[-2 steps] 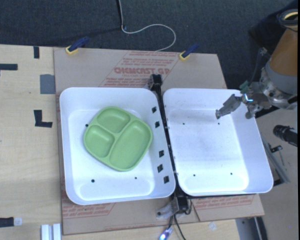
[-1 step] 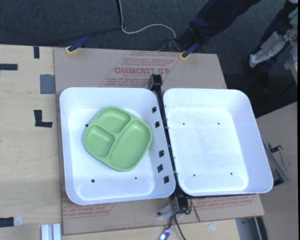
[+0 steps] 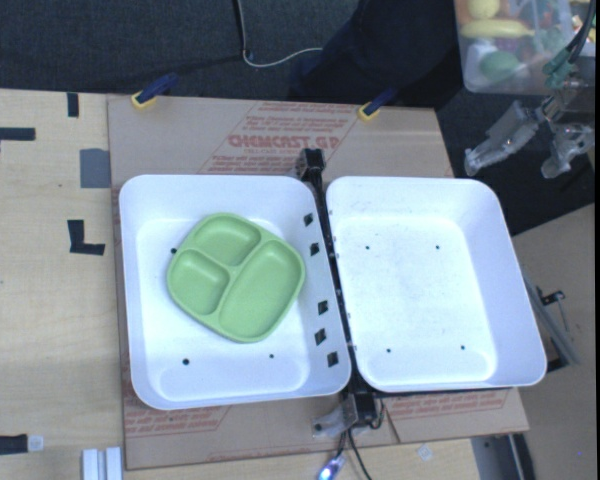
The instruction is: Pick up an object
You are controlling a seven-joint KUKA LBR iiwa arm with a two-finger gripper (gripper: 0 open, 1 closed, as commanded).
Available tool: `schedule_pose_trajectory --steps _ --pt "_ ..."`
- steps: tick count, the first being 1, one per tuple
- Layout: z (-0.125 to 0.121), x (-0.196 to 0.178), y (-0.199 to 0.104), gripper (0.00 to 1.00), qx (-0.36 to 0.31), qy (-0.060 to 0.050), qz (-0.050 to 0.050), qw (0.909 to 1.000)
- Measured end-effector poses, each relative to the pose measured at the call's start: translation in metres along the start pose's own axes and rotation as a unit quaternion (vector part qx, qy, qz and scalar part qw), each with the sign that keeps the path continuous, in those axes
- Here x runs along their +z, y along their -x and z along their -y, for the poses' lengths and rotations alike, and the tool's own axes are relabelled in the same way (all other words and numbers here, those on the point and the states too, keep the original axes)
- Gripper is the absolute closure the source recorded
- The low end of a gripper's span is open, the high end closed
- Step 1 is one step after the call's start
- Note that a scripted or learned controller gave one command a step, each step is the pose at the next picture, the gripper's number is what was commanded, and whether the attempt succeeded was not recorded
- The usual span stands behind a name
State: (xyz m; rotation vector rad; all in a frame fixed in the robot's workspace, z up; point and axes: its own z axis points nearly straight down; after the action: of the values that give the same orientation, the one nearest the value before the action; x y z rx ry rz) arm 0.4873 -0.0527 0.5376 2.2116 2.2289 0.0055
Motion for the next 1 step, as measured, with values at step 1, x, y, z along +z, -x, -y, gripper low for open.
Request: schedule_pose_trajectory --steps 1 --pt "-0.0022 -0.0076 0.0031 1.0 0.003 -0.002 0.002 1.0"
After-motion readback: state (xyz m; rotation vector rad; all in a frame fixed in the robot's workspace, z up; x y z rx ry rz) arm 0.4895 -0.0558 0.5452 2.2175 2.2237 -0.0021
